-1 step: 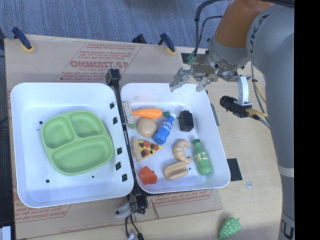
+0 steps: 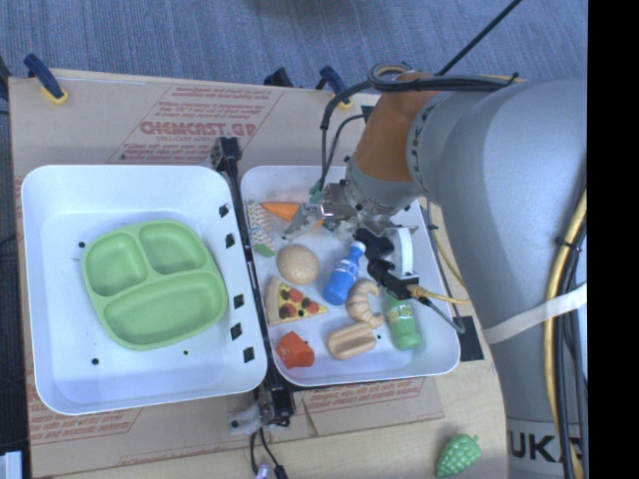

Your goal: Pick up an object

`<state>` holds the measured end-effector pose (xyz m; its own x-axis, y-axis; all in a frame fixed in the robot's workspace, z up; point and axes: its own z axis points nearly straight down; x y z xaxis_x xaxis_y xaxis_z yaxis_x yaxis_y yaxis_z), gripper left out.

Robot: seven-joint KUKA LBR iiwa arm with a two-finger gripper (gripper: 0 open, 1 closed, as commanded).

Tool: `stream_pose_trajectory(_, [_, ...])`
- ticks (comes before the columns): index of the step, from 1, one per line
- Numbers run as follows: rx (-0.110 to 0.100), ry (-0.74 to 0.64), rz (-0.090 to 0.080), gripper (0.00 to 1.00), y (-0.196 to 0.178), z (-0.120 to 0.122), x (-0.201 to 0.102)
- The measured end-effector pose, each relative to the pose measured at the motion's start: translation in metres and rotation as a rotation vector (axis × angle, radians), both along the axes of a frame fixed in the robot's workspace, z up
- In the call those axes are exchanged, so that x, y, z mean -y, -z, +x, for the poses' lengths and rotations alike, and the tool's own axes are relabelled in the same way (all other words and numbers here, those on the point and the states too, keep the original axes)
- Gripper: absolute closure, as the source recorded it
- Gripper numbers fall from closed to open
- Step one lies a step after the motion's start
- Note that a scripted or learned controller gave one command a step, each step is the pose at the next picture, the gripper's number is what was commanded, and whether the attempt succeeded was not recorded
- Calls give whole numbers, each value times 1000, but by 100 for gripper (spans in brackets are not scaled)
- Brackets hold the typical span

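Grapes [image 2: 458,454] sit closest to us, out on the bench, well below the gripper and outside both bins. Moving up into the right bin [image 2: 435,355], along its near side we've got a red piece [image 2: 295,349], a hot dog [image 2: 351,341] and a green bottle [image 2: 403,325], all below the gripper. Next row: pizza slice [image 2: 293,303], a croissant [image 2: 364,300], then the blue bottle [image 2: 344,273] and a tan egg [image 2: 297,263] just beneath the gripper. And there's the gripper [image 2: 312,214] itself, low over the far part of that bin, with the carrot [image 2: 282,210] just to its left, near but apparently not touching. Whether the gripper is spread or closed, I can't tell from this angle, and nothing is visibly caught in it. Off to the left, the other bin [image 2: 40,267] holds a green divided plate [image 2: 155,284], well apart from the action. So the pick looks not yet done: every object appears to lie in the bin, and the grab and the lift both look to be ahead, the carrot or egg being the likeliest target.
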<state>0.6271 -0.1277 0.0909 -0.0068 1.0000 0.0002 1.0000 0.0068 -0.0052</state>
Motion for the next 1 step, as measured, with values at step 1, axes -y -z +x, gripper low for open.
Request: stream_pose_trajectory(1, [1, 1, 0, 0, 0, -78, 36])
